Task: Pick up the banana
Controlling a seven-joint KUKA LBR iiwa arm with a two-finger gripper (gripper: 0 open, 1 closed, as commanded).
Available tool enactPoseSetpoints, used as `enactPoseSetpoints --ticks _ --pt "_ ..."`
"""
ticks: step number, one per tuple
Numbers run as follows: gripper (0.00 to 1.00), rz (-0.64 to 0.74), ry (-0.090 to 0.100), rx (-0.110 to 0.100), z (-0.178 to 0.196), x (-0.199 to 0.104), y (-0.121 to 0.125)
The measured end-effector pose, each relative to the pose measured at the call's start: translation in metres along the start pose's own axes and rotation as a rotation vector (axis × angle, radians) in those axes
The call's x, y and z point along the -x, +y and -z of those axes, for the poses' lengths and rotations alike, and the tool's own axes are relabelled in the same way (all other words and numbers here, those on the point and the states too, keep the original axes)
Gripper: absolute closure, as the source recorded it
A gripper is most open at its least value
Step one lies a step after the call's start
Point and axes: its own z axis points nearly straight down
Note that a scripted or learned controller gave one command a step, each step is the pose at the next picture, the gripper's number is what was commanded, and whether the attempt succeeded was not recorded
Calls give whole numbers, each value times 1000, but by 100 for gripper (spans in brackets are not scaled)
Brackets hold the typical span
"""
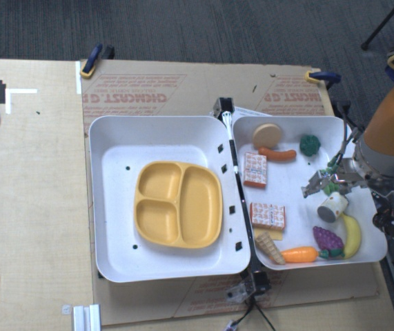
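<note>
While the banana (pixel 352 234) lies untouched in the right bin (pixel 290 205), the gripper (pixel 319 183) hangs nearby, seemingly open and empty.

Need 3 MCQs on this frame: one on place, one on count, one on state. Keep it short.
1. Where does the banana lie?
A. in the right bin's near right corner
B. on the yellow plate
C. on the cardboard outside the bins

2. How many compartments has the yellow plate?
A. two
B. three
C. five

3. How does the banana stand to the gripper?
A. clamped between its fingers
B. lying loose in the bin, apart from it
C. lifted above the bench

Key: 1 A, it rests by the purple grapes at the right bin edge. 2 B, one long section and two small ones. 3 B, the gripper hangs above a white cup, away from the banana.
</note>
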Motion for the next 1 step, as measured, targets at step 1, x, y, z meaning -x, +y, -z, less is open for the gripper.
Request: enactPoseSetpoints --ticks 1 --pt "0 301 -6 20 -17 38 -28"
